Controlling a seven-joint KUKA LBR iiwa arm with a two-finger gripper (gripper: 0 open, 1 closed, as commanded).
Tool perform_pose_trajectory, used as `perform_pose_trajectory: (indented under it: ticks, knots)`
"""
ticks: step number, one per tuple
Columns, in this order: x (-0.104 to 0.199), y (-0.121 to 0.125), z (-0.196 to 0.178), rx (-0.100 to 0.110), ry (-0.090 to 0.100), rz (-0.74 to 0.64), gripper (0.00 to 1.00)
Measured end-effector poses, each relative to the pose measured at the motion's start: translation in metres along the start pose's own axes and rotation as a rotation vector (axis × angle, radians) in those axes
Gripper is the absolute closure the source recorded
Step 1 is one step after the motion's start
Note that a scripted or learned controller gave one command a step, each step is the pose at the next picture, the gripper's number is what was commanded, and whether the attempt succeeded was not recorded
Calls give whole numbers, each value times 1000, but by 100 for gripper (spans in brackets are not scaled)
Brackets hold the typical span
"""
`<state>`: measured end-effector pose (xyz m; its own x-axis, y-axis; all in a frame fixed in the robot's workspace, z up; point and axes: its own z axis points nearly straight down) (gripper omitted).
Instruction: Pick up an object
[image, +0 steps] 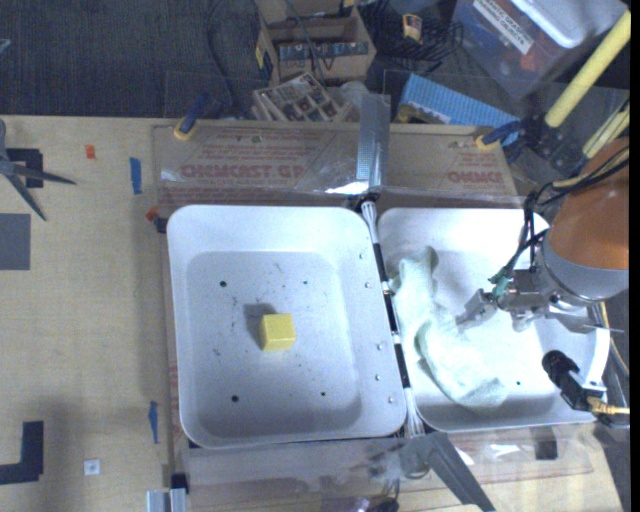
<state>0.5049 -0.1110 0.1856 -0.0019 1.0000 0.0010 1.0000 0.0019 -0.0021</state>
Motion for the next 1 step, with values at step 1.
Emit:
perform_pose_trajectory:
  ticks: [1]
  knots:
    - [20,-22,96,-14,0,127,0]
